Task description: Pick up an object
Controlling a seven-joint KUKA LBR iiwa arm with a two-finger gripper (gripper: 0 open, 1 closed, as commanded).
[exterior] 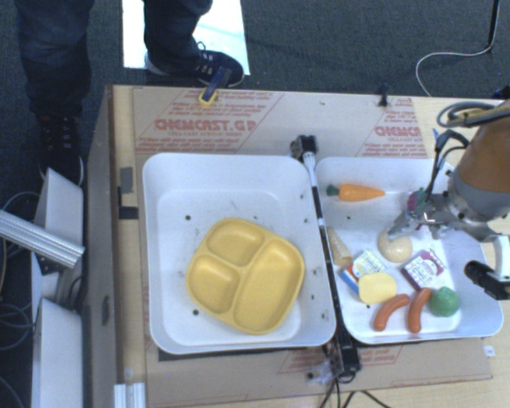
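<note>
The right bin (pixel 367 173) holds several toy foods. An orange carrot (pixel 358 193) lies near its far side. A beige round piece (pixel 396 248) sits in the middle, with a red and white packet (pixel 423 269) to its right. A yellow piece (pixel 376 287), two sausages (pixel 392 311) and a green ball (pixel 444 301) lie along the near side. My gripper (pixel 416 219) hangs just above and to the right of the beige piece, below the orange band of the arm (pixel 486 164). Nothing is seen held in it.
The left bin (pixel 178 185) holds a yellow divided plate (pixel 246 273). A tan wedge (pixel 338 246) and a blue and white packet (pixel 354 272) lie by the divider between the bins. A person's legs stand beyond the bench at the top left.
</note>
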